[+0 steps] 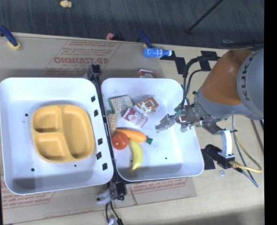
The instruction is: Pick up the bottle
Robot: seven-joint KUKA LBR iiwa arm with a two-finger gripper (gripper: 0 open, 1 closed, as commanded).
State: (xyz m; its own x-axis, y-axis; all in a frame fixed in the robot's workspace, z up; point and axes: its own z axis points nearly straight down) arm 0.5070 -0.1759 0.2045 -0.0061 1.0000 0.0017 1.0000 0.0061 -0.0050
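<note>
1. Lying on its side on the bench behind the right bin (187,165), the blue bottle (156,53) sits outside both bins, well apart from the gripper (165,123).
2. I see the gripper low over the right bin's middle, nothing between its fingers; whether they are spread or closed I cannot tell.
3. I note a banana (136,154), carrot (131,135), tomato (120,142) and small cartons (135,116) left of it.
4. I see a yellow divided tray (62,132) in the left bin (11,168).
</note>
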